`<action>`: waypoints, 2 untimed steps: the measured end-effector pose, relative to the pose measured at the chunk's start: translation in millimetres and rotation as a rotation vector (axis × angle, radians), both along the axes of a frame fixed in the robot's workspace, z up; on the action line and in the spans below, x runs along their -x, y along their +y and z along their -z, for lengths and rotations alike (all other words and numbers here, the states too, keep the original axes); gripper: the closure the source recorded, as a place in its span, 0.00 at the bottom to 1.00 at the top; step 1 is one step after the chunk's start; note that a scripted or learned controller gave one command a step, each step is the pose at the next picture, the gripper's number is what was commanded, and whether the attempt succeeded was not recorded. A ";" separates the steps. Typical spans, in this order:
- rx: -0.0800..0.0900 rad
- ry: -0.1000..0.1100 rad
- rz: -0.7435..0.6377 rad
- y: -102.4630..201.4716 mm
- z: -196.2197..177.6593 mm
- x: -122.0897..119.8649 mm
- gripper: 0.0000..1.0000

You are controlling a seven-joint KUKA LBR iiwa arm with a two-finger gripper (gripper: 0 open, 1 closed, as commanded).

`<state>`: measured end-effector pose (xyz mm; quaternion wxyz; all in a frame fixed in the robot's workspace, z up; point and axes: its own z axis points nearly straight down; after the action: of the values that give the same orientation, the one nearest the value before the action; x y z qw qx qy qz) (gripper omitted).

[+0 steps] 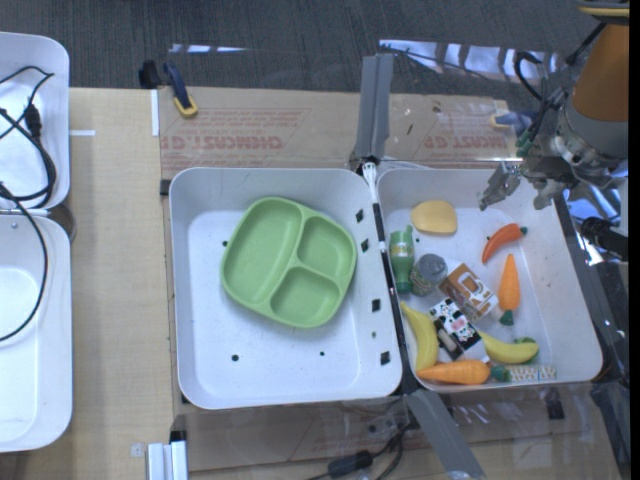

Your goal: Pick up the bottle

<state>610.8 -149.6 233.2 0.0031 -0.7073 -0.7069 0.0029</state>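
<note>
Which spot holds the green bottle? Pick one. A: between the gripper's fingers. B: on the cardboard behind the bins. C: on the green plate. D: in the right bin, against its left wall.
D: the green bottle lies in the right bin along its left wall, apart from the gripper.

Your arm (603,78) comes in from the right edge at the top of the camera view, its orange band showing above the grey wrist (588,153). The wrist points down and to the left, and the gripper (520,190) hangs at its lower end. You can see its two thin fingers (494,190) spread apart, with nothing between them.
</note>
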 end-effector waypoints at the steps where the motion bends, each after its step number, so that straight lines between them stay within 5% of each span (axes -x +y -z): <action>1: 0.000 -0.004 0.097 -50.5 135.4 33.1 0.00; 2: 0.001 0.000 0.321 19.1 146.0 99.3 0.00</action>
<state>511.6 -130.5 87.3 0.0032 -0.8111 -0.5849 0.0028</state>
